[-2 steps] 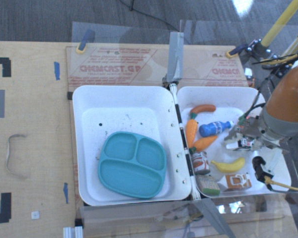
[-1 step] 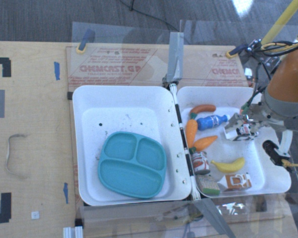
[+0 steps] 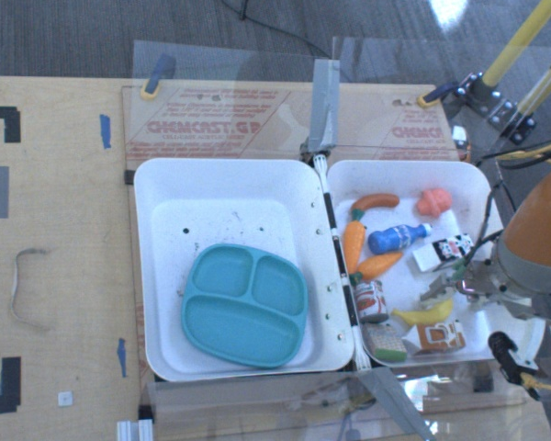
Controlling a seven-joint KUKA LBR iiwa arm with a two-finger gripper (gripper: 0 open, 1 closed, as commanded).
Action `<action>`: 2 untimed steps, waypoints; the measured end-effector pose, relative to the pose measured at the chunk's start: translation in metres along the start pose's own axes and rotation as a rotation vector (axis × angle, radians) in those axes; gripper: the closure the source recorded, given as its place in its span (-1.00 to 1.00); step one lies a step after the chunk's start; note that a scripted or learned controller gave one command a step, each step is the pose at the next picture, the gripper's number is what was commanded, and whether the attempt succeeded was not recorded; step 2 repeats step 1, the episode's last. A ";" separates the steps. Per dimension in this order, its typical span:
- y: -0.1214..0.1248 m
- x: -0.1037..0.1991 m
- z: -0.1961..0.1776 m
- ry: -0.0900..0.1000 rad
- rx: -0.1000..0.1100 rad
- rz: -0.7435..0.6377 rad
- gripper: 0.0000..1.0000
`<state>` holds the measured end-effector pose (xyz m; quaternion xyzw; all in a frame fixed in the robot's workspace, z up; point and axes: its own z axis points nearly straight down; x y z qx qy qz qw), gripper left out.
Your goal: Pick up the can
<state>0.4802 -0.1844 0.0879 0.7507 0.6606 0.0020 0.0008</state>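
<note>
So the metal two-finger gripper [image 3: 452,283] hangs over the right-hand white bin [image 3: 482,184] near its right wall, just above the yellow banana [image 3: 424,314]; can't tell how it's set. Going left to right: the left white bin [image 3: 156,209] has a teal sectioned plastic tray [image 3: 245,305]. Then the small red-and-white labelled can [image 3: 370,299] sits against the right bin's left wall (beside an orange carrot [image 3: 380,265]). Nothing's grasped yet, I'd say; the whole pick remains.

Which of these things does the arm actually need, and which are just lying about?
Needed:
small red-labelled metal can
two-finger gripper

Lying about:
teal divided plastic plate
blue plastic bottle
two orange toy carrots
yellow toy banana
red toy sausage
pink lumpy toy
</note>
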 end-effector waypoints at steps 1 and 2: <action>0.089 -0.005 0.000 -0.003 -0.003 0.030 -1.00; 0.089 -0.005 0.000 -0.003 -0.003 0.030 -1.00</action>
